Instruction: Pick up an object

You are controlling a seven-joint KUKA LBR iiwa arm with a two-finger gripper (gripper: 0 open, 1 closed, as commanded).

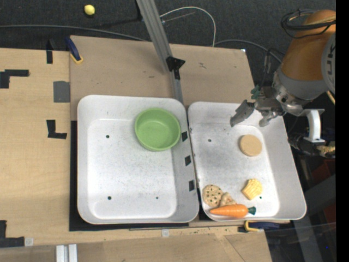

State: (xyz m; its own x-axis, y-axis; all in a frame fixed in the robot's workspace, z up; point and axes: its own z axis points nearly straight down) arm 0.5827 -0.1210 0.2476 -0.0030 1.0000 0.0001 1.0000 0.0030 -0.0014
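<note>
Claw [253,118] spread wide, nothing held, above tan disc [251,145]; cookie [211,194], carrot [233,211] (near corner) apart.

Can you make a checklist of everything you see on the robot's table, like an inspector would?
Surface: tan bench bearing a left bin and a right bin, side by side.
Job's things: green bowl in the left bin; in the right bin a round cookie, yellow piece, two biscuits, carrot.
Clutter: black tape marks on the bench.
End effector: end effector open, above the right bin's far edge, holding nothing.
Cables: white cable looping behind the bench.
Surroundings: yellow ball on dark floor; grey pole.
</note>
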